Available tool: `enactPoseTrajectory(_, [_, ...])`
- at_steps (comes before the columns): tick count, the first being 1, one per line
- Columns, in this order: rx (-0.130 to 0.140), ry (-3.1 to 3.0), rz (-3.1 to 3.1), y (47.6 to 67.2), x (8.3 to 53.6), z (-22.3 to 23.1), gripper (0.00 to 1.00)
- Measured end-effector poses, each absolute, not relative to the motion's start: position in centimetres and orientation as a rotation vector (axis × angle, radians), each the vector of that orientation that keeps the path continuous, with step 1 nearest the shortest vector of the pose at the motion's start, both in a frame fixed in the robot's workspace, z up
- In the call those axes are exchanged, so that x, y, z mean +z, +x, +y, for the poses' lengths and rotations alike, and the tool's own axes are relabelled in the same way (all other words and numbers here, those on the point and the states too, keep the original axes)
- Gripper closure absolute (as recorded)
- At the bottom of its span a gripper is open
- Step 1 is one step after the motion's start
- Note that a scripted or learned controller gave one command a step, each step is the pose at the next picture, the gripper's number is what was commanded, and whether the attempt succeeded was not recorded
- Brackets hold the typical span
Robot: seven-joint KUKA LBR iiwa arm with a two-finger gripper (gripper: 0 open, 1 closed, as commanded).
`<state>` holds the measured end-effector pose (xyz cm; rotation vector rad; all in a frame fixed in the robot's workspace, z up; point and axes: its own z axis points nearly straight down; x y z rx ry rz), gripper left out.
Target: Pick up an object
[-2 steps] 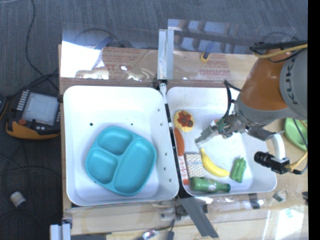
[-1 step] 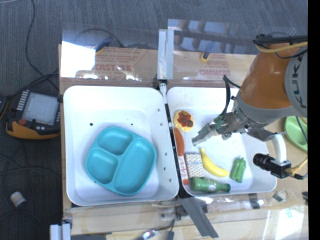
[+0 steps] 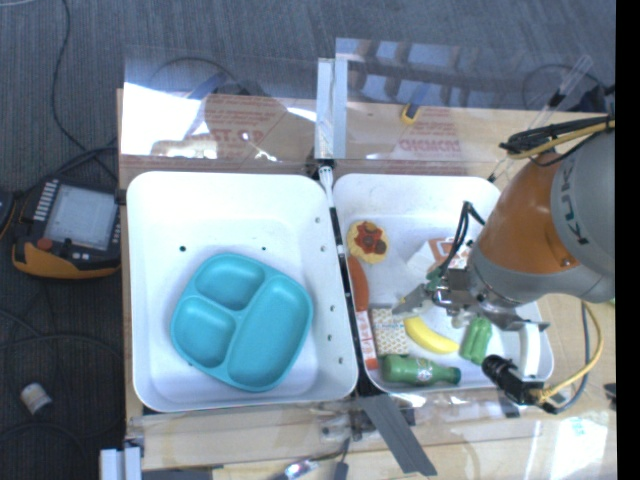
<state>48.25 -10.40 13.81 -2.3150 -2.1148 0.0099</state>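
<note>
The right bin point(image 3: 400, 200) holds a yellow banana point(image 3: 429, 336), a green bottle lying on its side point(image 3: 420, 371), a small green can point(image 3: 475, 340), a red-and-yellow pizza slice toy point(image 3: 368, 240), an orange carrot-like stick point(image 3: 359, 285) and a patterned card point(image 3: 392, 337). My gripper point(image 3: 447, 301) hangs low over the middle of this bin, just above the banana and left of the green can. Nothing shows between its fingers.
The left bin point(image 3: 160, 208) holds a teal divided plate point(image 3: 241, 319). A clear wall stands behind both bins point(image 3: 330, 108). The grey and orange arm point(image 3: 540, 238) covers the right bin's right side. A handheld pendant point(image 3: 65, 228) lies on the floor at left.
</note>
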Motion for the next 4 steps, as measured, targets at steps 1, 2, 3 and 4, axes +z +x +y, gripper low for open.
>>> enactPoseTrajectory(1, [-0.004, -2.209, -2.241, 55.0, 8.9, -15.8, 0.00])
enactPoseTrajectory(2, [-0.010, -1.980, -2.465, 49.5, 9.0, -11.3, 0.00])
enactPoseTrajectory(3, [-0.012, -1.971, -2.460, 49.6, 9.8, -11.1, 1.00])
enactPoseTrajectory(4, [0.002, -1.670, -2.657, 48.5, 16.5, -14.6, 1.00])
